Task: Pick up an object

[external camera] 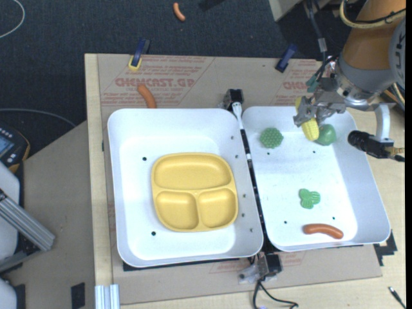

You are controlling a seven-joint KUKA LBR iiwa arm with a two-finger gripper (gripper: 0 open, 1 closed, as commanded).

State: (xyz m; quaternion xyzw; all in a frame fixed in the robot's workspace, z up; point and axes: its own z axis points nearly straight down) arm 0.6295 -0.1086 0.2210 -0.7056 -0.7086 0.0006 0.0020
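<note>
My gripper [311,122] hangs over the far end of the right bin [360,179]. A small yellow corn-like piece [311,131] sits between its fingers, which are shut on it. A round green piece [327,135] lies just right of the corn. A bumpy green ball [271,137] rests to the left in the same bin. Nearer the front are a green broccoli-like piece [309,198] and an orange sausage [323,230].
The left bin [129,140] holds a yellow three-part plate [193,192]. An orange sausage [147,96] lies on the cardboard behind the left bin, and another [179,11] on the dark floor. Blue clamps [138,55] [286,58] grip the board's far edge.
</note>
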